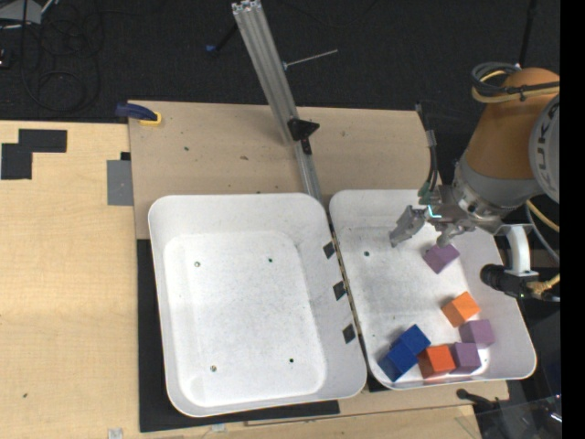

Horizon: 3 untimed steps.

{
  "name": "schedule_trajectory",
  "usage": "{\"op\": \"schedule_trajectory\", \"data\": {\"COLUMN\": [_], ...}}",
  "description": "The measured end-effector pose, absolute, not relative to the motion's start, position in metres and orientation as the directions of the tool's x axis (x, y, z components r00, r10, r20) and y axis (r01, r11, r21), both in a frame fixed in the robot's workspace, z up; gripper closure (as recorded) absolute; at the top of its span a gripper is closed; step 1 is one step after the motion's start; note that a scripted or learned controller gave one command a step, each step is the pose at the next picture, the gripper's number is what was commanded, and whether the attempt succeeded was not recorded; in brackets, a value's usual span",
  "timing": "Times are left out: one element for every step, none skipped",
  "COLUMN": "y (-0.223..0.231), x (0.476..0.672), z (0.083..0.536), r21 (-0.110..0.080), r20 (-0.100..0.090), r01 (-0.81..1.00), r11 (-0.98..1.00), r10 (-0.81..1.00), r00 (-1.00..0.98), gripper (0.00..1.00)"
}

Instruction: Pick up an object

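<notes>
Tilting purple block (441, 258) beneath open pincer (423, 230)

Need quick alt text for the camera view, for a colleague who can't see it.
The gripper hovers open over the right bin, next to a purple block. Blue, orange and purple blocks cluster in that bin's near corner.

Two white bins (239, 216) sit side by side on the surface (55, 273). Six blocks lie in the right bin (366, 210) (all toward its near and right part): three purple blocks (441, 258), two orange blocks (460, 308) and one blue block (404, 351). One arm (508, 144) carries one pincer (426, 234). One metal rail (274, 80) leans behind the bins.
</notes>
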<state>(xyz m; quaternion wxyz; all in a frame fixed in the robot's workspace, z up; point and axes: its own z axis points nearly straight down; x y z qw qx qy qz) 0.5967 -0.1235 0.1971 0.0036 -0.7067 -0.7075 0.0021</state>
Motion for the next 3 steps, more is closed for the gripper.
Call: {"op": "schedule_trajectory", "data": {"y": [-0.124,-0.115,-0.114], "x": [0.598,0.600,0.599], "z": [0.199,0.146,0.092], "r21": [-0.003,-0.009,-0.007], "r20": [0.001,0.002,0.001], "r01": [1.000,1.000,1.000], "r11": [-0.001,0.001,0.000], "r10": [1.000,1.000,1.000], "r00": [0.001,-0.001,0.000], "gripper": [0.00,0.00,0.00]}}
